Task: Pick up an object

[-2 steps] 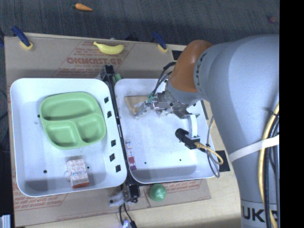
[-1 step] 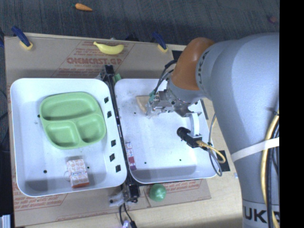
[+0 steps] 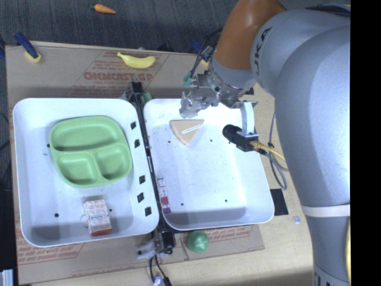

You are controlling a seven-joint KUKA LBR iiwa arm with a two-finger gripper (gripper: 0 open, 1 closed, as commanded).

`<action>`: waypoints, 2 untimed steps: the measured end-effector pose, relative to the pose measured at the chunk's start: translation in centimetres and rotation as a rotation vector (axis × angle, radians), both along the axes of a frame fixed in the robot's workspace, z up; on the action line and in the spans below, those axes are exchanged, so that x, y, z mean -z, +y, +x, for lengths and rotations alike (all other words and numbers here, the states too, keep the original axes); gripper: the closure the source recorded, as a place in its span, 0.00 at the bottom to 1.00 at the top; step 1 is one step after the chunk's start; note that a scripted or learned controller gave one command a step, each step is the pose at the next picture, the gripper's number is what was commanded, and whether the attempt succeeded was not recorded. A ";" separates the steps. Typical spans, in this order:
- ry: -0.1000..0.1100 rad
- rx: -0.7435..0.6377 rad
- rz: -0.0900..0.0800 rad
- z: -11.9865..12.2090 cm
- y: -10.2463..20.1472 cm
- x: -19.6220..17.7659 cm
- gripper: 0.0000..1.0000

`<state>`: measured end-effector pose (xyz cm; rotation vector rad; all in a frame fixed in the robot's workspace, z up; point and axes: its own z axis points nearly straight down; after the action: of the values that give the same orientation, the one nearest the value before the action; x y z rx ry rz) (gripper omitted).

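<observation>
A tan wedge-shaped piece [image 3: 186,130], like a slice of bread or cheese, lies near the back of the right bin [image 3: 208,183]. My gripper [image 3: 191,107] hangs just above and behind the wedge, at its far edge, under the orange wrist band. Nothing is visibly held between its fingers. In the left bin [image 3: 30,177] rest a green divided tray [image 3: 90,149] and a small orange-and-white packet [image 3: 97,216].
A yellow banana [image 3: 137,59] lies on the cardboard behind the bins. A green ball [image 3: 197,241] sits in front of the right bin. A small carrot [image 3: 105,8] lies on the floor at the back. A black connector with cable [image 3: 239,137] hangs over the right bin.
</observation>
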<state>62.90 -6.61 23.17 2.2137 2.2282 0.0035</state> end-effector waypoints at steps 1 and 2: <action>0.004 0.000 0.000 -0.1 -0.1 0.2 0.00; 0.003 0.000 -0.001 2.8 4.4 -5.8 0.00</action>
<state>65.67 -2.20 28.98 2.2146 2.2296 -0.0004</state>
